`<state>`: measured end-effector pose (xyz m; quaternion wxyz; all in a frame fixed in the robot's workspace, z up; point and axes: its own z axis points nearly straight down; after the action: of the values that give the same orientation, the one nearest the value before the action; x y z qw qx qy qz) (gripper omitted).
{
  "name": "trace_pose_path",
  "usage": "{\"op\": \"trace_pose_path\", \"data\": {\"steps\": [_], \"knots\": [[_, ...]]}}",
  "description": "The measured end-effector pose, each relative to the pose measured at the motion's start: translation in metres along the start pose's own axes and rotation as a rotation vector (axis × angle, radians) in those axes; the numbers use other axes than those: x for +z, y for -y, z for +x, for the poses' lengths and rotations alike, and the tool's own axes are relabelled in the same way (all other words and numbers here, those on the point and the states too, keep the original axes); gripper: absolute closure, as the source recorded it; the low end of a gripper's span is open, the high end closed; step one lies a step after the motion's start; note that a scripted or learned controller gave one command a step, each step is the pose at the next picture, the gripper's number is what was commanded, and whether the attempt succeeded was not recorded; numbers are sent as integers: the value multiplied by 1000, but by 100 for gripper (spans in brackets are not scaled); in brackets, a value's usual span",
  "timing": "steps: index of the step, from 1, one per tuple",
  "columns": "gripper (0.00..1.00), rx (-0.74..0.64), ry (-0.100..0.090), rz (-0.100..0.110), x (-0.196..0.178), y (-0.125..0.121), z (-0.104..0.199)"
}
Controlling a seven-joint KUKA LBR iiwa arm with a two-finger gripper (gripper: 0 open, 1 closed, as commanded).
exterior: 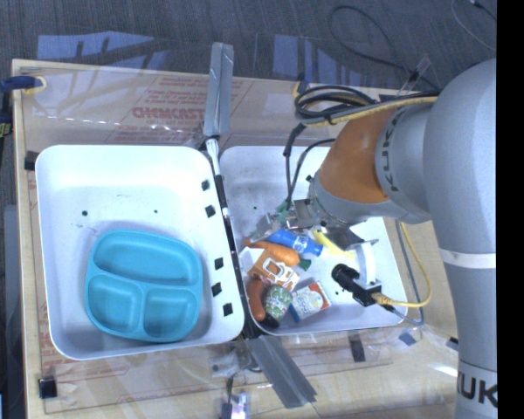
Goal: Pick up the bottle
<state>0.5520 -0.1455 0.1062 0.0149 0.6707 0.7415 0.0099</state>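
Lying tilted in the right bin [244, 168] pile, right below the gripper [307, 221], the blue-capped bottle [297, 242] looking light, slick, probably rolling off unless getting pinched mid-body, though honestly not telling whether anything's getting held from this angle.

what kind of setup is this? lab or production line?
Most likely a robotics lab pick-test bench: two white bins taped to a board, a KUKA arm reaching into the right bin's clutter of small items, a blue divided tray in the left, and loose cables.
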Motion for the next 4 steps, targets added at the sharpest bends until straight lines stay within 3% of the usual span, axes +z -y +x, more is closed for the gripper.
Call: {"op": "trace_pose_path", "data": {"steps": [1,2,3,4], "knots": [[100,-1,7,-4,-12,-2,-4],[0,0,5,5,-8,1,-4],[0,74,-8,39,18,-34,-30],[0,157,-6,39,20,-100,-47]]}}
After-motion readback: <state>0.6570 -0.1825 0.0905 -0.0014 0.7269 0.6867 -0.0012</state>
